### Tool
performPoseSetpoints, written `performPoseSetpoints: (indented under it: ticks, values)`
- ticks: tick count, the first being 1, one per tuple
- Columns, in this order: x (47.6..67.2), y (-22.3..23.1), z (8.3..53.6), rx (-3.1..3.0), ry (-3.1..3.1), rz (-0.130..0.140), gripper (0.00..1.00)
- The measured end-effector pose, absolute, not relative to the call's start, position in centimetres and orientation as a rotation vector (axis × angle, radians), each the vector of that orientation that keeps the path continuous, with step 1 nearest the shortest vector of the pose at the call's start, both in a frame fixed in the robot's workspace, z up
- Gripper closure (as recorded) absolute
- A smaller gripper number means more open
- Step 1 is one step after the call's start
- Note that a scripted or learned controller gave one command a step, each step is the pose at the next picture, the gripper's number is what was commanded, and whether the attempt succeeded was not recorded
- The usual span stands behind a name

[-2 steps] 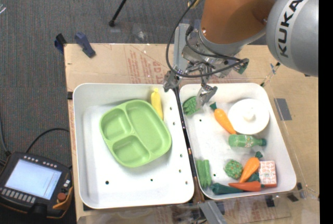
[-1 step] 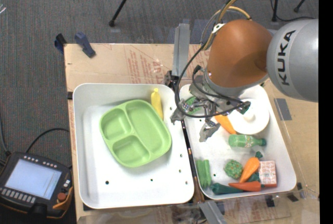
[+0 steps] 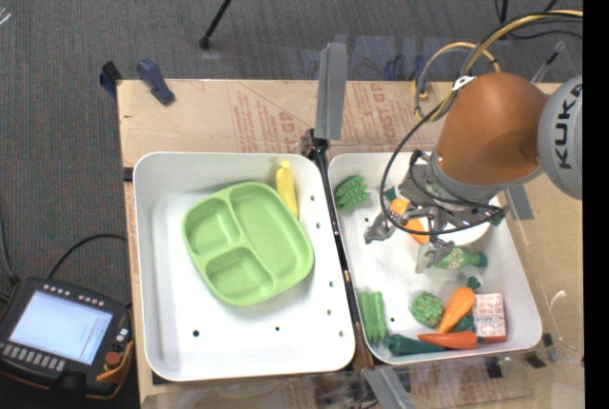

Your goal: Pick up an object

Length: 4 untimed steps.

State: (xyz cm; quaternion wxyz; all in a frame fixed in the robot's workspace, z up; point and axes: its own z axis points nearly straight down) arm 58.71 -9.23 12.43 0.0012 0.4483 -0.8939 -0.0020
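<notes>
The gripper [image 3: 411, 241] hangs low in the right bin [image 3: 526, 288], right of frame centre, over an orange piece [image 3: 416, 225]; whether it grips anything I cannot tell (the wrist hides much). To do this well, it should descend squarely on one item, clear of the broccoli [image 3: 461, 258] just beside. A carrot [image 3: 457, 308] lies lower right. The green tray [image 3: 247, 242] sits in the left bin [image 3: 162, 340].

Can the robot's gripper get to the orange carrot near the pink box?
Probably yes. The carrot lies on top of the other toys in the right bin, with nothing covering it, just below where the gripper hangs. The pink box crowds one side.
</notes>
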Motion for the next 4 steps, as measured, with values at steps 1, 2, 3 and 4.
performPoseSetpoints:
  ticks: [1, 2, 3, 4]
  values:
    - [59.8, -11.6, 8.5, 1.350, -2.835, -0.009, 0.00]
    - [60.8, -10.1, 8.8, 1.345, -2.843, -0.004, 0.00]
    - [60.9, -9.9, 9.9, 1.346, -2.847, -0.006, 1.00]
    - [64.7, -0.7, 19.3, 1.445, -2.805, 0.003, 1.00]
